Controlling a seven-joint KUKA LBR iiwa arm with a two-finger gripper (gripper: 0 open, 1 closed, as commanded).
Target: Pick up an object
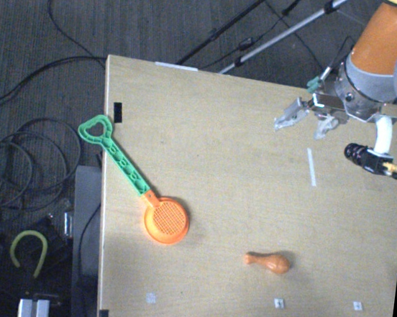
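A toy strainer with a green handle (122, 160) and an orange mesh head (166, 220) lies on the left part of the tan bench top (244, 146). A small orange pear-shaped object (270, 261) lies toward the lower middle. My gripper (305, 124) hangs at the upper right, above the bench and well away from both objects. Its two fingers are spread apart with nothing between them.
A thin white stick (312, 167) lies just below the gripper. Small markers (279, 302) dot the lower bench. The bench's left edge (99, 199) drops to a floor strewn with black cables (17, 159). Metal rods (288, 28) cross behind the bench.
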